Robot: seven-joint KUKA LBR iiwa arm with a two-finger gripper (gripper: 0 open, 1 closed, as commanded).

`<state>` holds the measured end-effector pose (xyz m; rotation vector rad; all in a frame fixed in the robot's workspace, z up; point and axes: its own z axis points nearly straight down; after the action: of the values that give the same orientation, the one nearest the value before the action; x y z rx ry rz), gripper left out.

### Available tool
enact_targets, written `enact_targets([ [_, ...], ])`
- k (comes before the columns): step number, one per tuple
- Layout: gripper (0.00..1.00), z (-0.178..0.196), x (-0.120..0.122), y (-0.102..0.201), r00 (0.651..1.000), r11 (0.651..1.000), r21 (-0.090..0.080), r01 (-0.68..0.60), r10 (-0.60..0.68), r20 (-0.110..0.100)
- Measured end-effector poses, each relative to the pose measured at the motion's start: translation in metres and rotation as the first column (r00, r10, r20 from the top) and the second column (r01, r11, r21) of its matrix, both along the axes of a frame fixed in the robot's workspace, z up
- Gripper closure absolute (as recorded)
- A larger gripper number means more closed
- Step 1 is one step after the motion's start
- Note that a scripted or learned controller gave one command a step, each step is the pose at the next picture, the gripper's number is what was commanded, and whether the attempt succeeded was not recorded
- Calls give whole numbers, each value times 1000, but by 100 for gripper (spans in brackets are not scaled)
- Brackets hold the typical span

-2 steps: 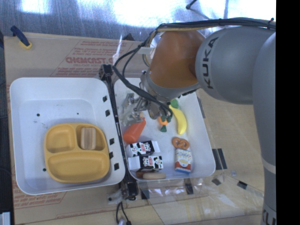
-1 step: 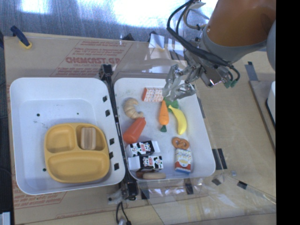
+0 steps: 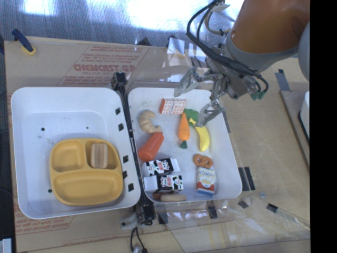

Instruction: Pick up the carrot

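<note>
Over the right white bin (image 3: 231, 162) hangs the two-finger gripper (image 3: 199, 100), fingers spread wide with nothing between them. Just below lies the small orange plastic carrot (image 3: 183, 128), green top touching the yellow banana (image 3: 203, 138). My guess is one finger could snag the banana instead. Brown bench board (image 3: 263, 141) underneath, yellow divided tray (image 3: 84, 181) in the left bin.

Broad orange band (image 3: 271, 17) above a grey wrist, looped with black cables (image 3: 208, 15) running down to the tool. Below, a two-finger gripper (image 3: 197, 96) of pale, metallic grey linkages, with a small green fitting (image 3: 258, 95) at its side.
</note>
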<state>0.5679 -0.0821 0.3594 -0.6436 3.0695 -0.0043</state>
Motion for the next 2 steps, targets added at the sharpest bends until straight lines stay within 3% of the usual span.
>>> enact_targets([
  [1,0,-104,22,-55,994,994,4,-112,112,-15],
  [2,0,-195,36,-126,998,998,5,-69,69,-14],
])
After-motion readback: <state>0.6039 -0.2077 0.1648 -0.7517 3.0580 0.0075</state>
